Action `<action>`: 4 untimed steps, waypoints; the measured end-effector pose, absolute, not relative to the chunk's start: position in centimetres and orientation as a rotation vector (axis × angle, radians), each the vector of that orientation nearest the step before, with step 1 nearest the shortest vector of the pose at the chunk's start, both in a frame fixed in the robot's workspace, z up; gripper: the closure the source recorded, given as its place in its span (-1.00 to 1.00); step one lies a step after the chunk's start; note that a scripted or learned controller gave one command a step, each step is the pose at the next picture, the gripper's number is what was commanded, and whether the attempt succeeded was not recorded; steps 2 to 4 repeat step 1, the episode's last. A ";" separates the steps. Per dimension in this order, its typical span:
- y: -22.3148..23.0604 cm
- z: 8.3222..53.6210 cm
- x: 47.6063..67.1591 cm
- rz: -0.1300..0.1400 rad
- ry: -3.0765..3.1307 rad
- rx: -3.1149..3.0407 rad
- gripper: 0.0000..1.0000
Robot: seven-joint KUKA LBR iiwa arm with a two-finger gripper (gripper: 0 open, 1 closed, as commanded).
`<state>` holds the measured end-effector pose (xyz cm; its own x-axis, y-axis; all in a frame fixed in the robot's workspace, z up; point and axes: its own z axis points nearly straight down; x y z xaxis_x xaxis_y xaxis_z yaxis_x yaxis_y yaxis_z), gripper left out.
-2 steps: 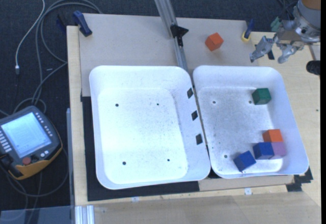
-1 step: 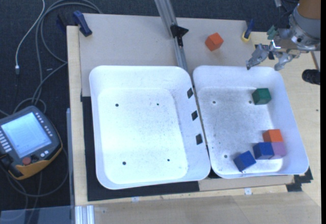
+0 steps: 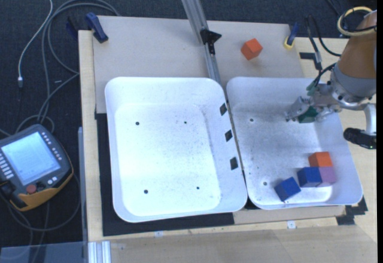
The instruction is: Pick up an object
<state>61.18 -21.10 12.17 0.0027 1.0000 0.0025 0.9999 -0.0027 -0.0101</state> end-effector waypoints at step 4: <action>-20.9 11.0 66.4 -0.008 -2.239 -2.231 -1.00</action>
